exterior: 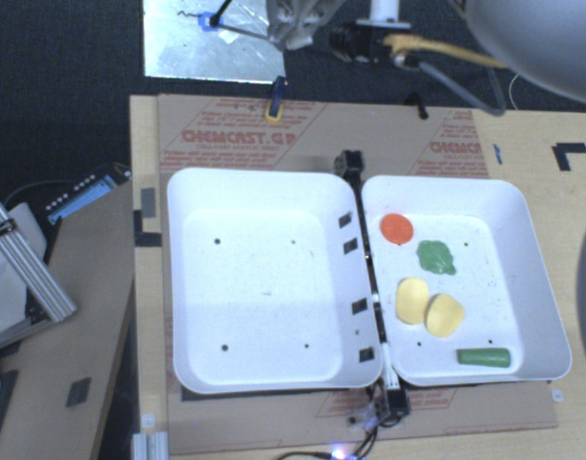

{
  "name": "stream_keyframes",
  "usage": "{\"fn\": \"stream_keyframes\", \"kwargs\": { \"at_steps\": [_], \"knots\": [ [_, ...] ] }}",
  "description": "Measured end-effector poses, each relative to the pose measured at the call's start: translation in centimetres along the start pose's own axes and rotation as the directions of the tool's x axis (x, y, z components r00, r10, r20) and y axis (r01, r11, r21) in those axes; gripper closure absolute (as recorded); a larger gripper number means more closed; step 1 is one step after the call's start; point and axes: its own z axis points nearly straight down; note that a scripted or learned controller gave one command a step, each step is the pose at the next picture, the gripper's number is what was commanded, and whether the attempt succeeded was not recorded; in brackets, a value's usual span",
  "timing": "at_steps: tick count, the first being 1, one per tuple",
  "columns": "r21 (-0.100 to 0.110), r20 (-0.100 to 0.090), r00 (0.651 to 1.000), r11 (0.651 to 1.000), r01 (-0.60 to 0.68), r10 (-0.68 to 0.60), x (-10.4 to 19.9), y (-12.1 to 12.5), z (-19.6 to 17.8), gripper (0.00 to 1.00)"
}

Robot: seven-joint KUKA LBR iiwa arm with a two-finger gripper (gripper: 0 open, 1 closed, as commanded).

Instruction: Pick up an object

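Far to the left of the right bin (534, 257) you see a metal rail (26, 268) slanting across a side table. Closer in, the left bin (179, 257) sits touching the right bin's left wall, and black clips (350, 246) run along the seam where the two meet. Both rest on a printed board (225, 127) that juts out beyond the right bin's far and near edges. Beyond the right bin and off to its left, a shiny sheet (192, 27) lies on the dark floor. The gripper (294, 22) hangs at that sheet's right edge, well beyond the right bin's far left corner and high over the board. You cannot tell whether it is clenched or released, and nothing shows in its grasp. Inside the right bin, the things to pick lie as follows. An orange disc (396, 228) sits near the left wall toward the far side. A yellow piece (412, 300) lies nearer you, mid-bin. A green lump (434, 257) lies between the disc and the yellow piece, slightly right of both. A second yellow piece (444, 315) touches the first on its right. A green stick (482, 356) lies flat along the bin's near wall, toward the right corner. The arm (532, 17) looms blurred above the right bin's far right corner.
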Motion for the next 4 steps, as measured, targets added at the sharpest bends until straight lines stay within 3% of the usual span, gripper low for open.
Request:
{"fn": "stream_keyframes", "kwargs": {
  "at_steps": [1, 2, 3, 4],
  "knots": [
    [0.011, 0.007, 1.0, 1.0, -0.01, 0.01, -4.8, 3.5, 1.0, 1.0],
    [0.024, 0.008, 1.0, 1.0, 0.0, 0.0, -0.4, 3.1, 13.7, 1.0],
    [-0.002, -0.002, 1.0, 1.0, 0.001, -0.001, 0.1, -2.7, -0.2, 1.0],
    [0.01, 0.007, 1.0, 1.0, -0.009, 0.009, -2.5, 3.6, 1.0, 1.0]
  ]
}}
